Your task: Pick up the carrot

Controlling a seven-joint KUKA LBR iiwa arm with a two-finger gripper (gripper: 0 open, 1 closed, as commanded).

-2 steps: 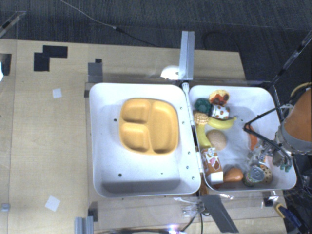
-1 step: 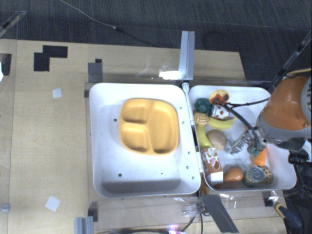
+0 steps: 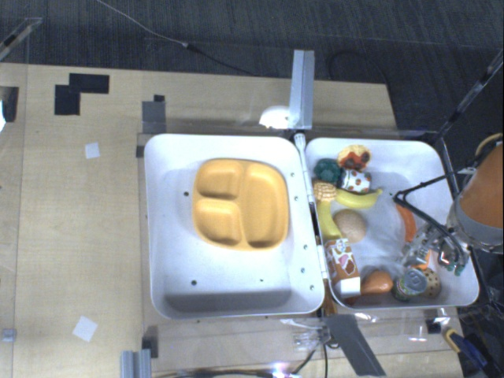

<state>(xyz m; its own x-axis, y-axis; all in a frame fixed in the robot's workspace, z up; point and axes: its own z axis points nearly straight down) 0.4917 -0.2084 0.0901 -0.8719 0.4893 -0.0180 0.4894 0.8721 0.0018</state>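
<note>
The carrot [image 3: 409, 224] is a small orange piece lying in the right part of the right bin [image 3: 441, 160], partly crossed by a black cable. My gripper [image 3: 431, 250] hangs low over that bin's near right corner, just right of and nearer than the carrot. It is not touching the carrot that I can see. The grey arm with its orange band [image 3: 480, 199] comes in from the right edge.
The right bin also holds a banana [image 3: 359, 198], corn [image 3: 324, 189], a green vegetable [image 3: 327, 170], a tan potato [image 3: 351, 225], a carton [image 3: 342, 263], a brown-orange fruit [image 3: 377, 282] and a tin [image 3: 414, 283] just under the gripper. A yellow divided plate [image 3: 240, 203] lies in the left bin [image 3: 169, 235].
</note>
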